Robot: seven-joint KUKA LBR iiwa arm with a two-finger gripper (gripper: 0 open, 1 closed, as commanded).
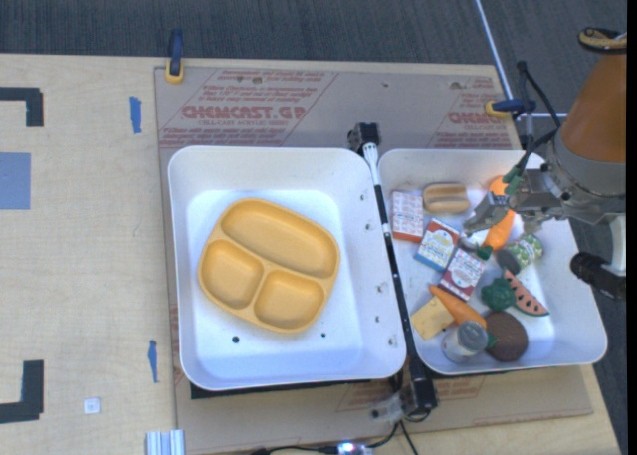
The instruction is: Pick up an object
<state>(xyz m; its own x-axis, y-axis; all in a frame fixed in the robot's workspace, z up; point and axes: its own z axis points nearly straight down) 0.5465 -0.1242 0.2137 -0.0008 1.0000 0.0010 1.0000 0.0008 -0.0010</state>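
Observation:
My gripper point(495, 216) hangs low over the far right part of the right bin point(587, 329), on the grey arm with the orange band. An orange toy carrot point(501, 231) lies right at its tip; whether it is gripped cannot be made out. Toy food crowds the bin around it: a hot dog bun point(445, 196), a red-and-white carton point(406, 214), a blue carton point(436, 244), a red packet point(464, 267), green grapes point(529, 249), a broccoli point(496, 294) and a watermelon slice point(528, 301).
Toward the bin's front lie a cheese wedge point(430, 320), a second carrot point(458, 304), a grey can point(464, 341) and a brown lump point(508, 337). The left bin point(189, 179) holds a yellow divided plate point(269, 264). A black divider bar point(383, 234) runs between the bins.

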